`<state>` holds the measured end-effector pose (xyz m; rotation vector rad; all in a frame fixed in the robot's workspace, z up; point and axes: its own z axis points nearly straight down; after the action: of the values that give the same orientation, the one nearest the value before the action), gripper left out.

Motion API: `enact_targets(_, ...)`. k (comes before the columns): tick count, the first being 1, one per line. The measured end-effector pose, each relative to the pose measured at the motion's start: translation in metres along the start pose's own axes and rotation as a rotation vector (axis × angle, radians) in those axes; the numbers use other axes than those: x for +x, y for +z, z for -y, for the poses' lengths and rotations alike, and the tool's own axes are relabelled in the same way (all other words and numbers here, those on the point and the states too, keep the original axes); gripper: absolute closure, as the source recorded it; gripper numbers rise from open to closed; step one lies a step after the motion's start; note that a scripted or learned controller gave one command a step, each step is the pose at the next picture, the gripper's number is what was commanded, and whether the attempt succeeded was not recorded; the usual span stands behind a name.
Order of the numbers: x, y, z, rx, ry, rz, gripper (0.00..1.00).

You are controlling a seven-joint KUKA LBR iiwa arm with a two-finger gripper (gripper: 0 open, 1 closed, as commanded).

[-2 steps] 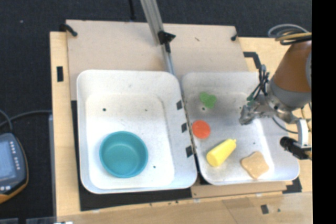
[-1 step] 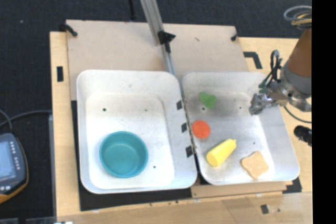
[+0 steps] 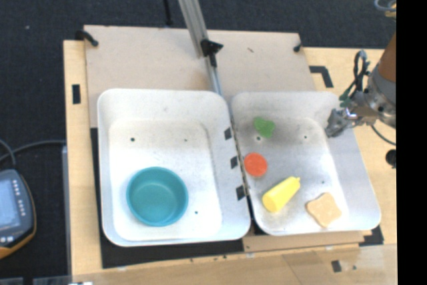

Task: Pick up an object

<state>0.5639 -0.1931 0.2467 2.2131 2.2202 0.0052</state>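
My hand (image 3: pixel 337 121) hangs over the right bin's (image 3: pixel 347 163) far right rim; I cannot tell its state. Inside lie a green piece (image 3: pixel 264 127), an orange disc (image 3: pixel 255 164), a yellow block (image 3: pixel 280 193) and a tan slab (image 3: pixel 324 209). A teal bowl (image 3: pixel 157 195) sits in the left bin (image 3: pixel 167 113).

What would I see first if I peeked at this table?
The big teal bowl jumps out, sitting alone in the left bin. In the right bin lie bright small things: a green piece, an orange one, a yellow one and a tan one. The tool sits at that bin's right edge.
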Motion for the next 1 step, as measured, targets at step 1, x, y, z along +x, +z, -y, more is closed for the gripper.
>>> enact_targets(1,0.0502,-0.0105,-0.0079,0.002,-0.005,-0.003,1.00)
